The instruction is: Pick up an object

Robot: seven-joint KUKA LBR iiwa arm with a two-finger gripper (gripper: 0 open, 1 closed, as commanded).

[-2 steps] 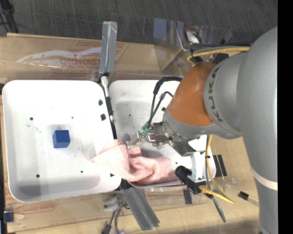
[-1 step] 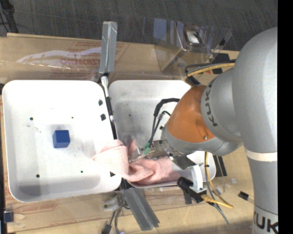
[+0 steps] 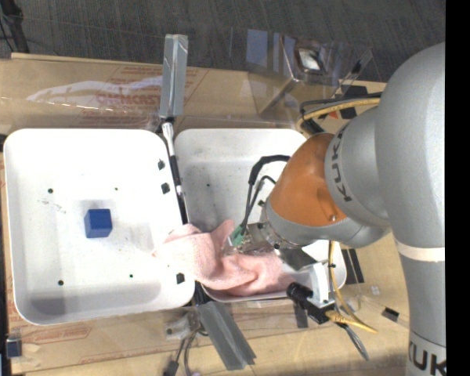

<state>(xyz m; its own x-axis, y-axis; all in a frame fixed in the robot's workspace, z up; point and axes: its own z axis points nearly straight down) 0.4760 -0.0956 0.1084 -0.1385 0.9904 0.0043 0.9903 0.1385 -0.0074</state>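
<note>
Cube (image 3: 99, 222) is sitting in left bin (image 3: 31, 163); cloth (image 3: 219, 263) is draping over right bin (image 3: 219, 151) rim beneath pincer (image 3: 247, 241), grip unclear

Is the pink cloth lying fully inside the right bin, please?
No. The pink cloth drapes over the divider, one corner reaching the left bin.

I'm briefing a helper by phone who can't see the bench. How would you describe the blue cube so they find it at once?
Start at the left bin of the two white ones. The blue cube sits alone on its floor, left of centre. It is small, hard-edged and solid blue, unlike the soft pink cloth draped over the divider.
</note>
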